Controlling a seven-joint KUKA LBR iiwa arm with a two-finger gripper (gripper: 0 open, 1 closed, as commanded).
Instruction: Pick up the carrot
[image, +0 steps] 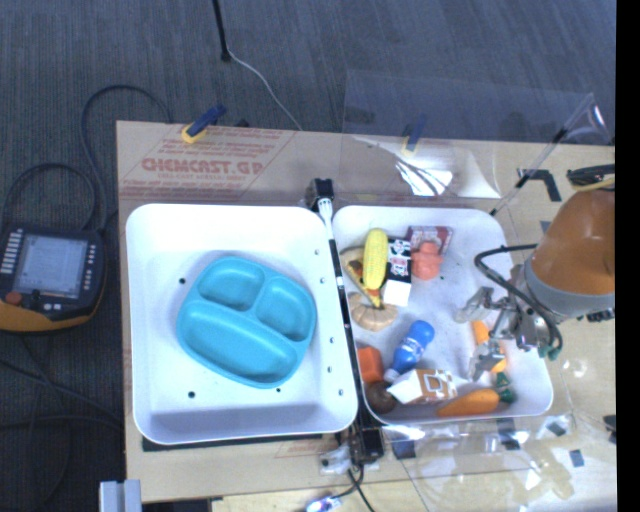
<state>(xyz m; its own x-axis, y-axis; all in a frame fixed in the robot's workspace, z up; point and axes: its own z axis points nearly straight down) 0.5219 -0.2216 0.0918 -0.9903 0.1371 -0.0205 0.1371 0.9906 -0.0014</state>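
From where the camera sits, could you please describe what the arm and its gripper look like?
The arm shows a rounded orange band over a grey ring. Black cables loop out beside the wrist. Below it, the gripper is a small silvery metal assembly with thin fingers and dark fittings. No lettering is readable on it.

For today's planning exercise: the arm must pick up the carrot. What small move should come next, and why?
Probably a short shift toward the bin's near edge, then down. The gripper hangs in the right bin, just above and to the right of the carrot, which lies flat along the near wall, not between the fingers.
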